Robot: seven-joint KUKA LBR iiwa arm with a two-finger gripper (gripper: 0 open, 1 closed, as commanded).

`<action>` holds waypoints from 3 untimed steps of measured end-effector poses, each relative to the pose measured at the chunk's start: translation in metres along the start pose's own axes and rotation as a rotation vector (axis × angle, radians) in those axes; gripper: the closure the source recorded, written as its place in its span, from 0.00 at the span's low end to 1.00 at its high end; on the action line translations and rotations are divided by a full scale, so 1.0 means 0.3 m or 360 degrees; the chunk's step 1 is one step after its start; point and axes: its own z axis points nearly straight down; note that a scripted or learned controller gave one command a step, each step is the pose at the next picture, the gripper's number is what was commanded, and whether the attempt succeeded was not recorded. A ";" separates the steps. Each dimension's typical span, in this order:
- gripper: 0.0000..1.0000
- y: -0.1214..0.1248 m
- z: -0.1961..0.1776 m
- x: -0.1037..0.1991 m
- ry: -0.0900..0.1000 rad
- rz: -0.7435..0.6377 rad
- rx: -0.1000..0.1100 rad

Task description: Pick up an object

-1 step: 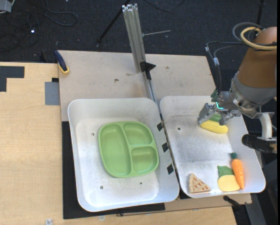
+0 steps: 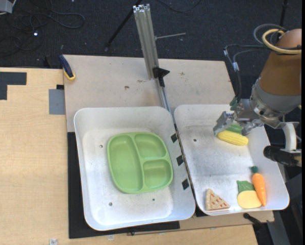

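Reaching in from the right, arm (image 2: 277,70) parked over the far end of the right bin (image 2: 201,160), gripper (image 2: 234,124) sitting right on top of the corn cob (image 2: 232,137). Can't tell from this angle how the hand is set or whether the corn is actually held. Corn lying flat on the bin floor, near the far right wall. Down at the near end, well apart from the corn: carrot (image 2: 259,188) against the right wall, yellow wedge (image 2: 248,199) touching it, waffle slice (image 2: 215,200) just beside. Over in the left bin (image 2: 91,198), green divided plate (image 2: 140,162) roughly in the middle. Metal post (image 2: 147,40) standing behind the bins.
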 end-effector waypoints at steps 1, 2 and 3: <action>0.00 0.021 0.206 -0.002 0.0000 0.0001 0.0008; 0.00 0.005 0.420 0.003 0.0001 0.0002 0.0009; 0.00 0.010 0.534 0.003 0.0002 0.0002 -0.0003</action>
